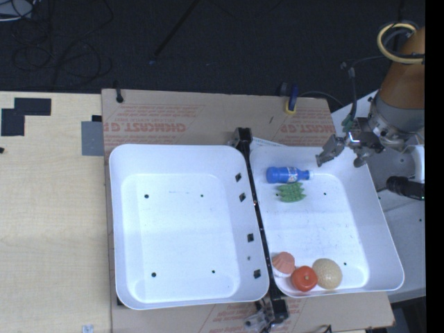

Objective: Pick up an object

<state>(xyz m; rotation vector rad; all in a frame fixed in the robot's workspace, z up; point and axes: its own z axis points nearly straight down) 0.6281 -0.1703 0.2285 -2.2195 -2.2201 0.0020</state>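
My gripper (345, 154) hangs over the far right corner of the right bin (374, 217), its two fingers spread apart with nothing between them. A blue bottle (287, 175) lies on its side near the bin's far edge, to the gripper's left. Just in front of the bottle sits a small green leafy item (292, 193). At the bin's near edge rest a pinkish shell-like piece (283, 261), a red tomato-like ball (304, 278) and a tan round object (327, 272), side by side.
The left bin (125, 220) stands beside the right one, with a black divider with clips (251, 214) between them. Brown cardboard (180, 116) lies under both bins. Cables and the arm's body (402, 82) rise at the right.
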